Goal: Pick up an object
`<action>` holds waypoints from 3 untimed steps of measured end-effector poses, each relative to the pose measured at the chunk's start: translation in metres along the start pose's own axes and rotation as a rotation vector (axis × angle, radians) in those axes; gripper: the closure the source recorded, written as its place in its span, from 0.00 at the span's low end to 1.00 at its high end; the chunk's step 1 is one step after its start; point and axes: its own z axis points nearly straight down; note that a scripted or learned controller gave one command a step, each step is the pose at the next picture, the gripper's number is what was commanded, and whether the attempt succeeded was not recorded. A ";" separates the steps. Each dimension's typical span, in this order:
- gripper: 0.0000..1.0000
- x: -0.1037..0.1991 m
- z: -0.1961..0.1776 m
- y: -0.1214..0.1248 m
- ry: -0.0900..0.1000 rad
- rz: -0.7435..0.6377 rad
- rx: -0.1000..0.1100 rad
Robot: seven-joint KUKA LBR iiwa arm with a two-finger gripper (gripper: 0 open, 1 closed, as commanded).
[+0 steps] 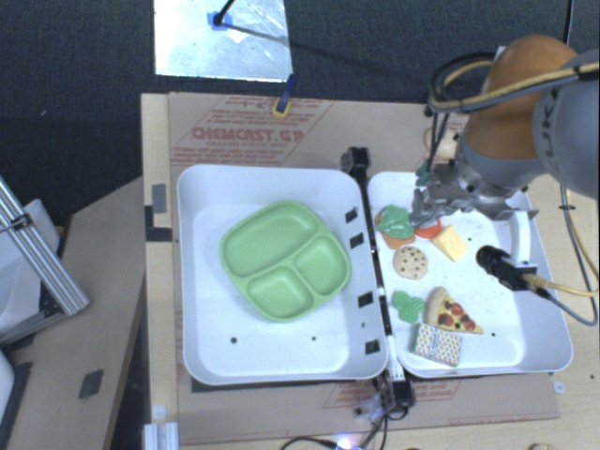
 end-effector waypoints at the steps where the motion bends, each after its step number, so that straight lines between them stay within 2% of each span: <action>1: 1.00 0.057 0.008 0.008 0.000 0.001 0.000; 2: 1.00 0.117 -0.006 0.005 0.001 0.001 0.000; 3: 1.00 0.122 -0.009 0.007 0.000 0.003 0.001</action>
